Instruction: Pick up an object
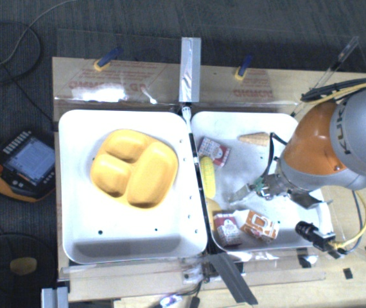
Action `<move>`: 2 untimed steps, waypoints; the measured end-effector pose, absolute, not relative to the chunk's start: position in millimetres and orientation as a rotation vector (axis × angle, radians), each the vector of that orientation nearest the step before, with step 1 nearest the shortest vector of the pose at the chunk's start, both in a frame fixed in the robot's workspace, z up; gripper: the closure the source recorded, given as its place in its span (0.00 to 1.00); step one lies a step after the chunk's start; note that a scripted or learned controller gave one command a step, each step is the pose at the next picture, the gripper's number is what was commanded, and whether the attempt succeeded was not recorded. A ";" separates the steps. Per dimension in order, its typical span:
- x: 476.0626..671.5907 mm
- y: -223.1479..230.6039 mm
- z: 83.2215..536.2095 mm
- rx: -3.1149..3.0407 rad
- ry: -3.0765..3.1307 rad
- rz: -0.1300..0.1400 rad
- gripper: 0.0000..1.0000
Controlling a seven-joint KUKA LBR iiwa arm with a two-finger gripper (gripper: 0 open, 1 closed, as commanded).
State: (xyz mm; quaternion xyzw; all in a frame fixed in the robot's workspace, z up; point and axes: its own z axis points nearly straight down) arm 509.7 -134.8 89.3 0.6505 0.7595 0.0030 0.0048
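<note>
The table [337, 82] carries two white bins side by side. The left bin [80, 236] holds one big yellow moulded piece [133, 167], three rounded lobes. The right bin [247, 124] holds the small things: a yellow corn cob [207, 176] along its left wall, a red-and-white packet [213, 150] above it, a pale cone-shaped piece [253, 138] near the top, and a dark red packet [226, 229] and an orange packet [261, 226] near the front. The arm [318, 149] reaches in from the right, and its pincer [250, 190] sits low over the bare middle of the right bin — whether spread or pressed together I cannot tell. Nothing shows between its tips, so the step looks like the descent before a grasp; the next move calls for settling over one item — the orange packet looks nearest — and closing on it.
</note>
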 end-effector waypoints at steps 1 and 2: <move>483.9 -120.2 141.1 2.149 2.300 -0.004 0.00; 487.5 -111.2 88.4 2.140 2.289 0.007 0.00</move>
